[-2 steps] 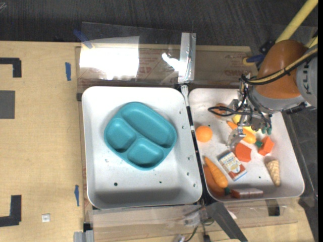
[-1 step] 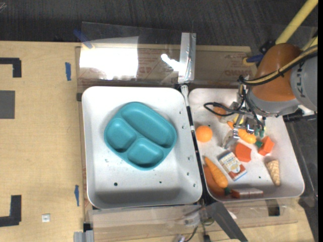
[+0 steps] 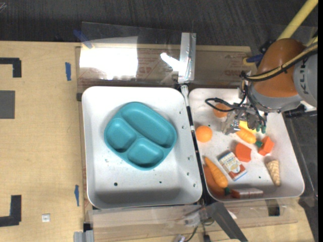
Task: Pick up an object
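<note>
- Gripper [image 3: 246,123] is seen low in the right bin [image 3: 295,158], upper part of it; whether it is clenched or released cannot be told.
- Yellow-orange toy [image 3: 246,134] is found just under the gripper, touching or nearly so.
- Orange ball [image 3: 204,134], carrot [image 3: 215,174], small carton [image 3: 231,165] are scattered lower left of it.
- Teal divided tray [image 3: 140,134] is seated in the left bin [image 3: 96,175].
</note>
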You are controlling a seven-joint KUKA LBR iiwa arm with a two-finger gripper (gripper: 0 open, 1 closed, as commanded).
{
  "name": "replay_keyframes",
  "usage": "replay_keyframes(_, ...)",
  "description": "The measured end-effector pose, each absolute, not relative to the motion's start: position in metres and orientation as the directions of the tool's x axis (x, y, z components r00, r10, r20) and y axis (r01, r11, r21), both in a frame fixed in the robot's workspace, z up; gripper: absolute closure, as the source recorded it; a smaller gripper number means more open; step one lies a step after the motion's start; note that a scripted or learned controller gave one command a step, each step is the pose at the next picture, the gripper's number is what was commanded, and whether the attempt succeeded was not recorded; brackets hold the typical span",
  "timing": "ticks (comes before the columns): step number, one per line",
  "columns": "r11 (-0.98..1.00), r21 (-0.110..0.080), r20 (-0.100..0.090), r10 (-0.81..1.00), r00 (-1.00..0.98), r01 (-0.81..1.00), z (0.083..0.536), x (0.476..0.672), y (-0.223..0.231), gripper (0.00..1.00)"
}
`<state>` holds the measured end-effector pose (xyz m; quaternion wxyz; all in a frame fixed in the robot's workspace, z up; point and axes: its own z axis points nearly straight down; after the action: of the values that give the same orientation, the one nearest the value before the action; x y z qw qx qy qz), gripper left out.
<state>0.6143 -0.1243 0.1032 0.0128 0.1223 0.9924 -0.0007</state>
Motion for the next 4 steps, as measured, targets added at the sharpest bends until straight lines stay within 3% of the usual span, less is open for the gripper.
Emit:
replay_keyframes(1, 0.977, 0.003, -0.020, 0.212, -0.977, 0.212, 0.228, 0.627, -0.098, 1.00)
replay_keyframes(2, 0.999, 0.000, -0.011, 0.034, -0.999, 0.034, 0.097, 0.617, -0.133, 1.00)
replay_keyframes(3, 0.999, 0.000, -0.009, 0.034, -0.999, 0.034, 0.097, 0.617, -0.133, 0.00)
replay_keyframes(4, 0.999, -0.001, -0.020, 0.034, -0.999, 0.034, 0.110, 0.619, -0.133, 1.00)
